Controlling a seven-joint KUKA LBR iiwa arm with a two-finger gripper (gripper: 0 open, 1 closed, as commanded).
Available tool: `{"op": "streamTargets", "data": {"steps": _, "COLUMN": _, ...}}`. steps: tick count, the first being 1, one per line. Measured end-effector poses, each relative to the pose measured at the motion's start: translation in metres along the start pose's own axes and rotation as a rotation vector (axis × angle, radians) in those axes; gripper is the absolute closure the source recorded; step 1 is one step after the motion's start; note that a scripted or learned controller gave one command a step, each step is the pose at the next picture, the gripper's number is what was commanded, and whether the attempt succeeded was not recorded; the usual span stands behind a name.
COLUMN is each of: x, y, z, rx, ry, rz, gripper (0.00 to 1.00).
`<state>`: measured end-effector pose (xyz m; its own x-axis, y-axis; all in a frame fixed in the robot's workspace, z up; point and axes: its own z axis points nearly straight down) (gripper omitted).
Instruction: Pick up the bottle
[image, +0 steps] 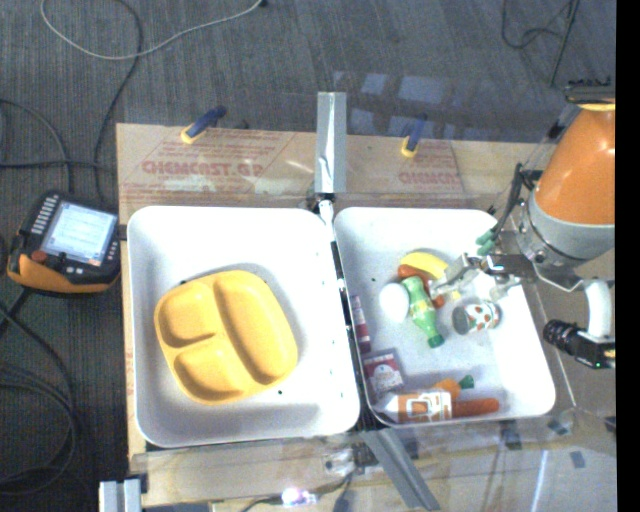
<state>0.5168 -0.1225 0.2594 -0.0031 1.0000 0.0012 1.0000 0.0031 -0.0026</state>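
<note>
Right bin (520, 385): we count a small cluster of items. The green bottle (424, 315) lies on its side near the bin's middle, long axis running from upper left to lower right; which end bears the cap we cannot tell. It touches a white egg-shaped piece (394, 301) on its left, and a yellow banana-like toy (425, 264) with an orange piece sits just above it.

A small grey cup with red markings (477, 317) stands just to the bottle's right. Along the front wall lies an orange-and-white labelled bottle (422, 406) on its side, long axis left to right, with a carrot-like piece (470, 405) touching it. A dark red packet (384, 372) lies near the bin's left wall.

Gripper (455, 277): hanging over the bottle's upper end, reaching in from the right beneath the orange band of the arm (585, 170). We cannot tell how far its claw is parted (the metalwork is too small and cluttered), and we see nothing clearly between its fingers.

Left bin (150, 400): we note one yellow divided plate (227, 333), three compartments, lying flat.

Beside the bench: a teach pendant (68, 245) on the floor at left.
</note>
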Motion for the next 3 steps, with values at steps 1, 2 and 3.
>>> {"op": "streamTargets", "data": {"steps": 1, "x": 0.011, "y": 0.016, "z": 0.094, "rx": 0.001, "ry": 0.000, "rz": -0.065, "gripper": 0.00}}
{"op": "streamTargets", "data": {"steps": 2, "x": 0.016, "y": 0.051, "z": 0.169, "rx": -0.012, "ry": -0.005, "rz": -0.042, "gripper": 0.00}}
{"op": "streamTargets", "data": {"steps": 3, "x": 0.016, "y": 0.052, "z": 0.160, "rx": -0.015, "ry": -0.005, "rz": -0.043, "gripper": 1.00}}
